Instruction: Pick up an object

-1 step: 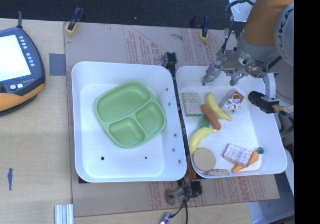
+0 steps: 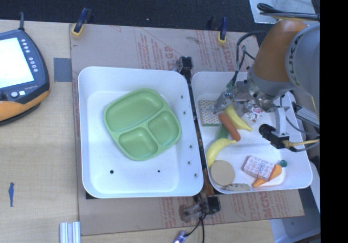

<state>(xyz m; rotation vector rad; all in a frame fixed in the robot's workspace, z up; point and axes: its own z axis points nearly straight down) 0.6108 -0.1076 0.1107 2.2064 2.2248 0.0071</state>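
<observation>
My gripper (image 2: 232, 101) hangs low over the upper middle of the right bin (image 2: 211, 78), and the grey arm with its orange band reaches in from the right. Just below it lie a short yellow piece (image 2: 240, 119) and an orange carrot-like stick (image 2: 229, 126). They look close to the gripper, but I cannot tell whether they touch it. Further down sit a yellow banana (image 2: 216, 150), a round tan cookie (image 2: 222, 172), a pink packet (image 2: 258, 167) and a small carrot (image 2: 268, 176). A checked wafer (image 2: 207, 112) lies by the bin's left wall.
The left bin (image 2: 92, 128) holds a green divided plate (image 2: 142, 123). A black cable fitting (image 2: 273, 135) hangs over the right bin's right half. A teach pendant (image 2: 16, 73) rests on the bench at far left. Clamps (image 2: 80, 22) grip the cardboard's back edge.
</observation>
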